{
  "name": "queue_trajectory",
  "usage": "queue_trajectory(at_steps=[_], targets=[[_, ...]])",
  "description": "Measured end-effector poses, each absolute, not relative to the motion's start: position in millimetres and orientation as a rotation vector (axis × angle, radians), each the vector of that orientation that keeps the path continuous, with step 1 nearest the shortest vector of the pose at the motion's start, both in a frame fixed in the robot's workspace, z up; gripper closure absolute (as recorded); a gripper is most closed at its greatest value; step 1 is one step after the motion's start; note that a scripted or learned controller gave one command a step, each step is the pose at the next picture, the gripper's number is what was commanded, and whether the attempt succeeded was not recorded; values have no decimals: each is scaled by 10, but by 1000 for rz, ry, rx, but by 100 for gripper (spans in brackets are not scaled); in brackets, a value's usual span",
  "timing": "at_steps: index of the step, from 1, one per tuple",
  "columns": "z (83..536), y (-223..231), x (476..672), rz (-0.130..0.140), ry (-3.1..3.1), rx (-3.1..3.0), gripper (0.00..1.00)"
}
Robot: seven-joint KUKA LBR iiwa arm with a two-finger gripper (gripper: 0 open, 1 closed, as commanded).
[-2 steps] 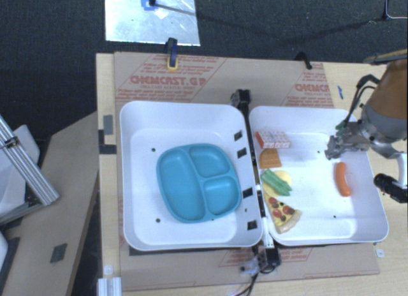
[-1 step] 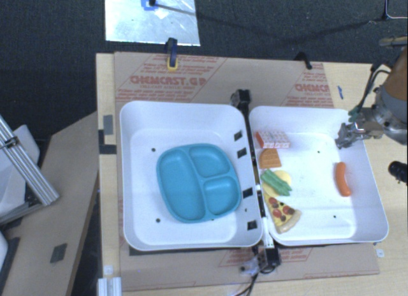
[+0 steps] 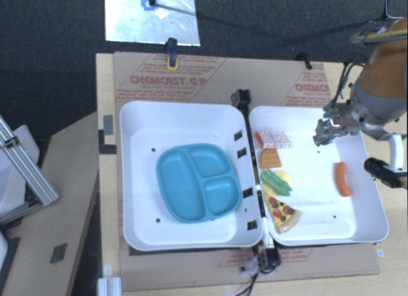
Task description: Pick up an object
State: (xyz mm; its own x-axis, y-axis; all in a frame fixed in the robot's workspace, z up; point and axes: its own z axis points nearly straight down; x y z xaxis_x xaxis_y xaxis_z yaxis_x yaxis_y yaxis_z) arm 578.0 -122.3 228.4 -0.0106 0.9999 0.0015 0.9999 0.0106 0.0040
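The right bin (image 3: 366,228) holds several toy foods along its left side: a pink-and-white wafer block (image 3: 273,138), an orange cracker (image 3: 270,158), a green bean pod (image 3: 276,181) lying on a yellow piece, and a pizza slice (image 3: 282,214). An orange sausage (image 3: 343,178) lies alone near the bin's right side. My gripper (image 3: 324,132) hangs over the upper middle of the right bin, above and left of the sausage, with bare white floor below it. Nothing shows between its tips.
The left bin (image 3: 137,122) holds a blue three-compartment plate (image 3: 196,182). Black clips line the divider between the two bins. A yellow clamp (image 3: 172,55) sits at the bench's back edge. The arm's black cabling reaches in at the right edge.
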Motion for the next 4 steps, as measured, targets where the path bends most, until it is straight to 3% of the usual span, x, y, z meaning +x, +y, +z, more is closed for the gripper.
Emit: queue_trajectory(at_steps=[4], targets=[[2339, 1054, 5787, 4, 2234, 2210, 100]])
